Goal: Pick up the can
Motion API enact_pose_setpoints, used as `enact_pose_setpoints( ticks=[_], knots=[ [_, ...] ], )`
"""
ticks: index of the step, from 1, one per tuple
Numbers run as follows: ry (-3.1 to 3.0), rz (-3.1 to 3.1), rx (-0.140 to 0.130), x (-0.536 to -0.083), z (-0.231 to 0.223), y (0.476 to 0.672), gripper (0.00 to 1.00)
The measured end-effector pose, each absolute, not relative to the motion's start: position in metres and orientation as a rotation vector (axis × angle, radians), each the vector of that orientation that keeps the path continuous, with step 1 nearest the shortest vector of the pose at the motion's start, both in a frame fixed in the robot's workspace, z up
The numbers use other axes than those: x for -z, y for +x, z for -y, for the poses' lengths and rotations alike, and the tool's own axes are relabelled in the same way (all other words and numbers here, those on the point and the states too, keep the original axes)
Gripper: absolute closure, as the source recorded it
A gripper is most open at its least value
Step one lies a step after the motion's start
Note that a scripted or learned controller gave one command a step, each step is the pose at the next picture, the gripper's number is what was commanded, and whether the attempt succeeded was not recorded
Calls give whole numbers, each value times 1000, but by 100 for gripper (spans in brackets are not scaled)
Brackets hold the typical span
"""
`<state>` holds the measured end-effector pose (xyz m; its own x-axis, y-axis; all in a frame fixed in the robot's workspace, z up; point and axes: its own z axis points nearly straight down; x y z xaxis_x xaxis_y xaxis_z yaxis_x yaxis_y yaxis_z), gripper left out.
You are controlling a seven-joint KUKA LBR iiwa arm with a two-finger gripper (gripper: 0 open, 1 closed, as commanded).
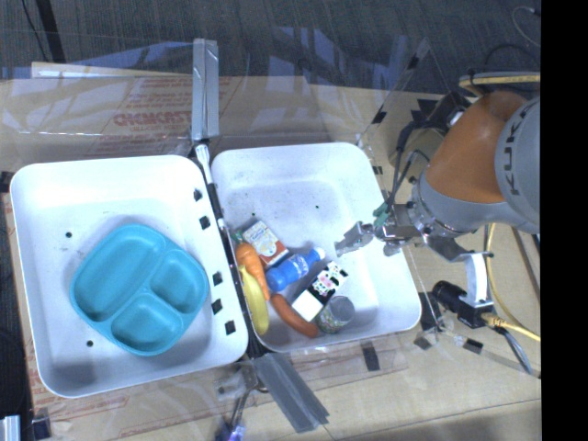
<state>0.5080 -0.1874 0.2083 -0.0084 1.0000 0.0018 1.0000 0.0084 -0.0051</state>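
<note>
Nearest you, at the lower middle of the frame, a grey bar (292, 401) lies slantwise on the desk (138, 108) just below the gap between the two bins.

Above it, in the lower part of the right bin (303, 168), you have a tight cluster of things. The can (336, 313) sits at the lower right of that cluster, close to the bin's lower wall, its dark metal top facing up. Just left of it a small white box (307, 305) rests against a red-orange sausage-shaped piece (292, 314). Further left a yellow banana (256, 303) lies along the bin's left wall, with an orange carrot-like piece (250, 264) above it. A black-and-white printed carton (328, 281) sits just above the can, a blue bottle (294, 269) with a white cap lies slantwise to its left, and a small red-and-white packet (262, 240) lies above those.

In the left bin (101, 177) you see a blue divided tray (140, 288) with three compartments.

At the right edge of the right bin, the claw (356, 238) points left over the rim, well apart from the can and above it in the frame. You cannot tell from here how it is set. Behind it the grey arm (478, 168) with its orange band comes in from the right.
</note>
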Motion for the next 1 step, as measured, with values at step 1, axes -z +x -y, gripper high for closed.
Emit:
enact_pose_setpoints(
  ticks=[1],
  knots=[
    [-2179, 2256, -3, -102, 160, 476, 0]
  ],
)
